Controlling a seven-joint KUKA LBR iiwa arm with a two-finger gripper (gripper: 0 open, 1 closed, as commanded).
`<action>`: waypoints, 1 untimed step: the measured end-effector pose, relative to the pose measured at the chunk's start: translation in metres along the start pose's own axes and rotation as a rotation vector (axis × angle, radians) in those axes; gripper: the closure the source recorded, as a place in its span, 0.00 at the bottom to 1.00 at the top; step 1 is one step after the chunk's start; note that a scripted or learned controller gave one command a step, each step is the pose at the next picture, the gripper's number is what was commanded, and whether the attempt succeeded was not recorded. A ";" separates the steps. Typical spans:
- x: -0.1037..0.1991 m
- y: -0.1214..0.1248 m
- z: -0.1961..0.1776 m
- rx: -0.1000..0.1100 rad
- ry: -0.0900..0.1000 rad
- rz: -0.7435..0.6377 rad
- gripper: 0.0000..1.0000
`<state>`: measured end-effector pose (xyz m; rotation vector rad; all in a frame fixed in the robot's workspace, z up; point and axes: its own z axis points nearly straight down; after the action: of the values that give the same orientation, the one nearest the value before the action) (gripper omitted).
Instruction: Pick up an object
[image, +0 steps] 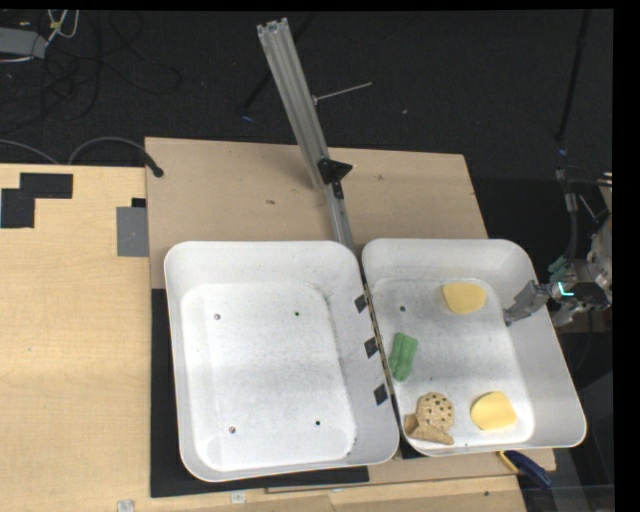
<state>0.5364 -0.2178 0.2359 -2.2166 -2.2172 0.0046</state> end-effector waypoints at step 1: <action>0.000 0.001 -0.002 -0.004 -0.001 0.000 0.00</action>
<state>0.5372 -0.2180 0.2378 -2.2190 -2.2198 0.0015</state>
